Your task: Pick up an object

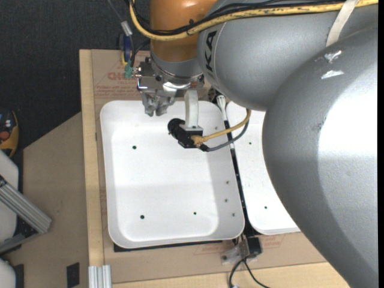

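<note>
1. Position. The end effector (157, 107) points down over the far edge of the white bin (114, 179) beneath it, close to the bin's far rim.

2. State. Whether the end effector is apart or together cannot be told at this angle. Nothing is seen clamped in it.

3. Target. No loose object can be made out on the bin floor nearer the camera than the end effector. That floor shows small dark dots. A black fitting (183, 134) with a yellow cable hangs just beside the end effector and appears to belong to the arm (288, 71), not to the task.

4. Hidden zones. The arm covers most of the neighbouring bin (264, 221). Any object there, or directly below the wrist, is hidden, so its direction and long axis cannot be judged.
</note>
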Robot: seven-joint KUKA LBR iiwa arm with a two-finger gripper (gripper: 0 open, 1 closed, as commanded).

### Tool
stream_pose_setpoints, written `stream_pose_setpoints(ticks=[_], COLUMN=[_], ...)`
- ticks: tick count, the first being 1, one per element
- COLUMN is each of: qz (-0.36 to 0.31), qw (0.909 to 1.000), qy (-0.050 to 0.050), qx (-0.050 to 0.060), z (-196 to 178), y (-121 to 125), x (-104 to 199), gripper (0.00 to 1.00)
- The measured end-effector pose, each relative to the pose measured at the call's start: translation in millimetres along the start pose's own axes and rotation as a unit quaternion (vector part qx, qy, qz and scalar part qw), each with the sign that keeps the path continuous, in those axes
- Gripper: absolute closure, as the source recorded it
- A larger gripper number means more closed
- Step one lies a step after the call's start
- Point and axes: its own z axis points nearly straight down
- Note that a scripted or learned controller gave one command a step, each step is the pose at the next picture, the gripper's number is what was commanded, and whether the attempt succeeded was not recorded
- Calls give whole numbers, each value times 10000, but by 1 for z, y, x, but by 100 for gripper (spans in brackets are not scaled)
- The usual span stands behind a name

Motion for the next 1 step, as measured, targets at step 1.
stream_pose_setpoints(ticks=[1], qz=[21], qw=[10000], qy=[13], qx=[-62], z=[-51], y=[-19], x=[-28], gripper=[100])
